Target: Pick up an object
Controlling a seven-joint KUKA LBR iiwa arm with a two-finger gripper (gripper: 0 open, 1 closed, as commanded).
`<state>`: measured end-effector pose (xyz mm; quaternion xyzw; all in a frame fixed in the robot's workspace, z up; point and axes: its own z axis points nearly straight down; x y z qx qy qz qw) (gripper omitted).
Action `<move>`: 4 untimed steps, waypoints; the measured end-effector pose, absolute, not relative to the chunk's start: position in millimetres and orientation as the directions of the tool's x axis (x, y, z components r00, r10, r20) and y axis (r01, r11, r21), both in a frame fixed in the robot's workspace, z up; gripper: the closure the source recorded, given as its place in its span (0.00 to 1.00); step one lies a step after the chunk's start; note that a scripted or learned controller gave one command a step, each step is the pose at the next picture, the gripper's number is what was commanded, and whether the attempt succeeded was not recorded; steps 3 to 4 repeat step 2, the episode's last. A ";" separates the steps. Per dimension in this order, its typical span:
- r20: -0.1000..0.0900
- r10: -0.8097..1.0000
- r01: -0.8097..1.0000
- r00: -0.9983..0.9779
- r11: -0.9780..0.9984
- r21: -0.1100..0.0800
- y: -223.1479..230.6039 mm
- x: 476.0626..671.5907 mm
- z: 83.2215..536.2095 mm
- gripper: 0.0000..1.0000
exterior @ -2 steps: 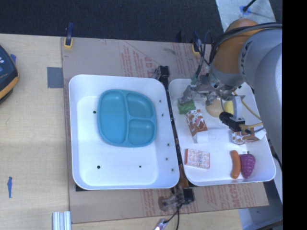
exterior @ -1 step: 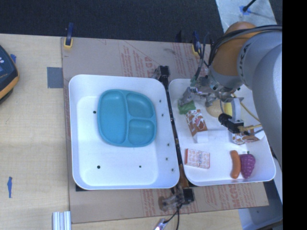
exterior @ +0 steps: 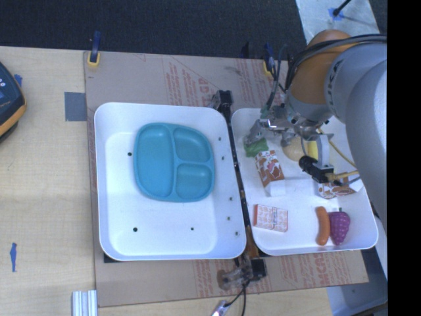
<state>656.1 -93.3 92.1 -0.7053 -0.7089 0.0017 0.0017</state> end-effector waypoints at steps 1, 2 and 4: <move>0.000 1.000 1.000 -0.005 0.005 -0.001 -91.0 656.7 192.9 0.00; -0.001 1.000 1.000 -0.005 0.005 -0.005 -91.6 655.7 106.5 0.00; -0.001 1.000 1.000 -0.005 0.005 -0.005 -91.6 655.7 106.5 0.00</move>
